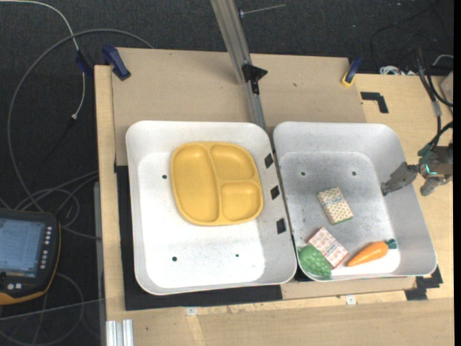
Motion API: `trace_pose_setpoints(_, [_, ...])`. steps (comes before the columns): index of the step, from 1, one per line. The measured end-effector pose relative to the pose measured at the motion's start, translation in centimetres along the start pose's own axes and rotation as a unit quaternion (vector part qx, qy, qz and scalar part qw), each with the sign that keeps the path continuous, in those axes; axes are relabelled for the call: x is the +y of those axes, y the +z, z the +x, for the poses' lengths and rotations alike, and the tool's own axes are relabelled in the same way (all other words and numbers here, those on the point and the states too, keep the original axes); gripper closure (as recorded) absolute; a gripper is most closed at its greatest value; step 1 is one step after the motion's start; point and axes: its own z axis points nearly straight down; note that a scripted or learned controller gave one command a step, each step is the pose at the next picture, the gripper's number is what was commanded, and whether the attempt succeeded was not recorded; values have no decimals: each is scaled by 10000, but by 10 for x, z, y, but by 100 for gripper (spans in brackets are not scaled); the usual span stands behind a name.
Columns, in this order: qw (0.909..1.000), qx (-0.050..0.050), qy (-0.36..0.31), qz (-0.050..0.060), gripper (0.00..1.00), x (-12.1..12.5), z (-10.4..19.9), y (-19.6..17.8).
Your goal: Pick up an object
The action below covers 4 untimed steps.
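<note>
The right bin [403, 153] holds several small objects. A patterned beige box [336, 205] lies near its middle. A second patterned box with red marks [328, 246], a green leafy toy [314, 262] and an orange carrot [369, 253] lie along the front edge. My gripper [413, 182] hangs at the bin's right rim, to the right of and behind the beige box. It is open, with nothing between its fingers.
The left bin [148, 193] holds a yellow divided plate [215, 182]. A metal pole [234, 34] rises from the back of the bench between the bins. Cables and a teach pendant [25, 254] lie on the floor at the left.
</note>
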Motion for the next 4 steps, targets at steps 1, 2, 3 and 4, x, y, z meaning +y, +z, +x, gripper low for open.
trace_pose_setpoints(1, [10000, 0, 3, -2, 0, 0, 0, 0])
trace_pose_setpoints(2, [10000, 7, 11, 25, 0, 2, -6, 61])
trace_pose_setpoints(3, [10000, 10, 7, 27, 0, 4, -3, 124])
trace_pose_setpoints(4, [10000, 5, 9, 15, 0, 3, -2, 159])
